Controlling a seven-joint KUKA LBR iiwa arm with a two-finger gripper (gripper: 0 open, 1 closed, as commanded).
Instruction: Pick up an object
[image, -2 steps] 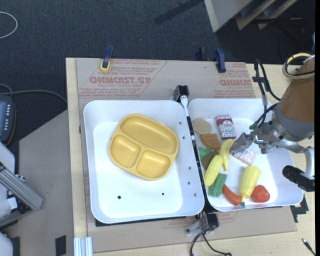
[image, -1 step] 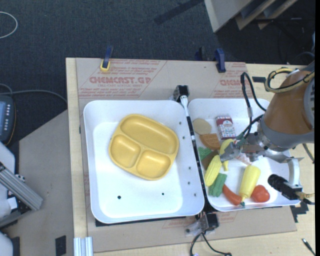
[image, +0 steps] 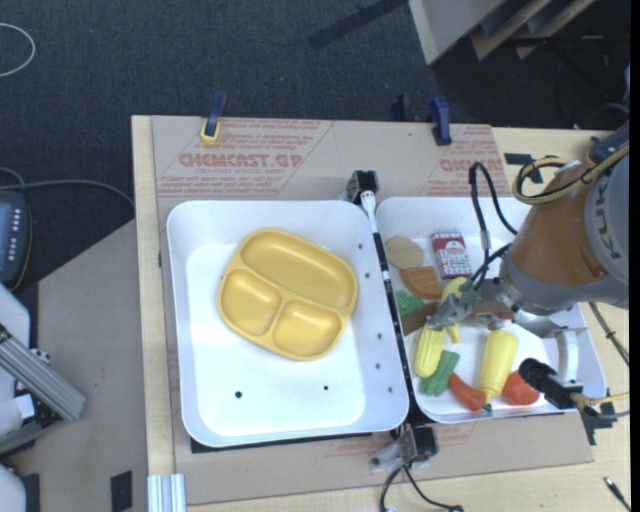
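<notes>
Two shallow white plastic bins side by side on a cardboard-covered bench: left bin, right bin. Grey and orange robot arm reaching in from the right, bent low over the right bin, likely lining up a pick. Yellow three-compartment plastic plate lying flat and alone in the left bin, well apart from everything else, probably too broad for an easy pinch. Clutter of toy food crowded in the right bin, apparently the target pile: yellow plastic corn cob, yellow bottle-shaped piece, green piece, orange carrot-like piece, red piece, small red-and-white carton, tan round piece. Two-finger gripper down among these, just above the corn cob. Too small and blurred to judge the jaws: cannot tell whether apart, together, or clamped on anything.
</notes>
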